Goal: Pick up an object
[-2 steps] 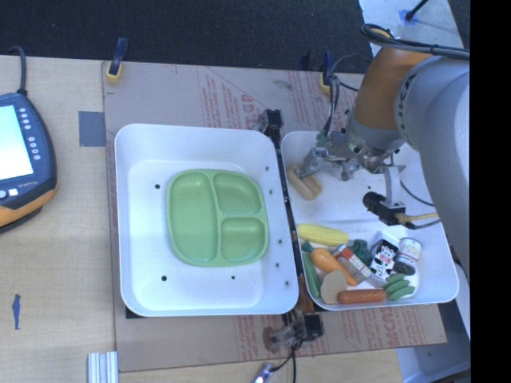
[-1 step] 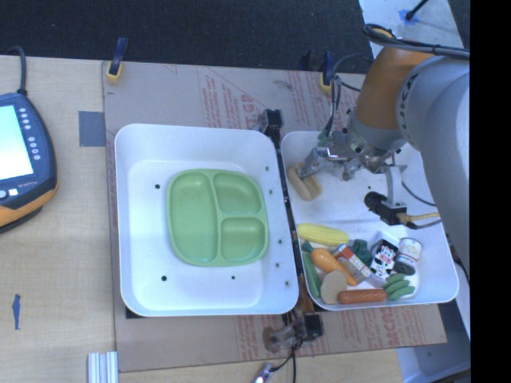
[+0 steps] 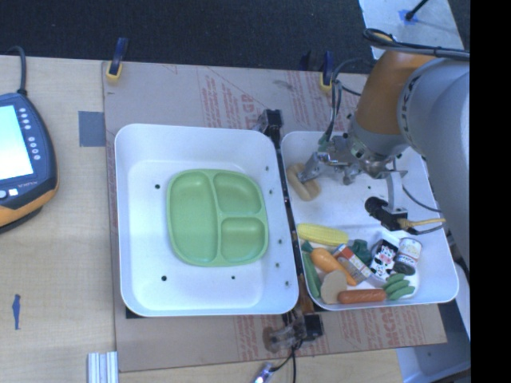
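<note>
A teach pendant (image 3: 22, 159) lies at the bench's (image 3: 60, 294) 9 o'clock edge. Next comes the left bin (image 3: 132, 214), with a green divided plate (image 3: 216, 216) flat in its middle. The right bin (image 3: 351, 206) sits just beside it. At that bin's 10 o'clock corner, the end effector (image 3: 313, 171) hangs low over a tan bread-like piece (image 3: 302, 182); whether its fingers are spread or closed, or touching the piece, cannot be told. Toward 6 o'clock in that bin lie a yellow corn cob (image 3: 322, 234), an orange carrot (image 3: 333, 265), a sausage (image 3: 361, 297) and small packets (image 3: 386, 258), crowded together. The grey arm (image 3: 431, 110) enters from 3 o'clock.
</note>
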Controlling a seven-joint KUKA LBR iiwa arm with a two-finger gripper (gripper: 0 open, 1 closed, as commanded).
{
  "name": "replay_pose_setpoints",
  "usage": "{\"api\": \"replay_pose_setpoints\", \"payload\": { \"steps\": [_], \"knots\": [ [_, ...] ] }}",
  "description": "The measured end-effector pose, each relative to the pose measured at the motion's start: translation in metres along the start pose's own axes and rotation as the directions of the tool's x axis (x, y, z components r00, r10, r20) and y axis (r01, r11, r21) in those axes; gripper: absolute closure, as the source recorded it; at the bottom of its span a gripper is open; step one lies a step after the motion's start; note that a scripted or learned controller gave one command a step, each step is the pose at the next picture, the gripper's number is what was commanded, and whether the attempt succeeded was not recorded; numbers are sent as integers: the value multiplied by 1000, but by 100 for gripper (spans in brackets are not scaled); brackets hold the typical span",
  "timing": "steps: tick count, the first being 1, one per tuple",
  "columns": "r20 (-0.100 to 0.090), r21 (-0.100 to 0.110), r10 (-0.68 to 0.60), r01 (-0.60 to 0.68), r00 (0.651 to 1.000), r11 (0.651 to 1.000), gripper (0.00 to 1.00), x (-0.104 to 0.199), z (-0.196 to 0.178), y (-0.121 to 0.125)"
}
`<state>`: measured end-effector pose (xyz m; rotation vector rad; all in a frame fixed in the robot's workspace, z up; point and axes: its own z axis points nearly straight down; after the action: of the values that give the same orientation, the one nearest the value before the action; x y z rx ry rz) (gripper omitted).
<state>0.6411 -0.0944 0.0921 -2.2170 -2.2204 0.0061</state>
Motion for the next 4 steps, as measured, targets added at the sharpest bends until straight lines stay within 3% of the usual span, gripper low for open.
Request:
{"api": "replay_pose_setpoints", "payload": {
  "steps": [1,2,3,4],
  "knots": [
    [-1,-4,-3,3,1000,1000,0,1,0,15],
    [-1,-6,-6,6,1000,1000,100,1,-12,16],
    [-1,-6,-6,6,1000,1000,0,1,-12,16],
    [0,-1,-5,5,1000,1000,0,0,0,15]
  ]
}}
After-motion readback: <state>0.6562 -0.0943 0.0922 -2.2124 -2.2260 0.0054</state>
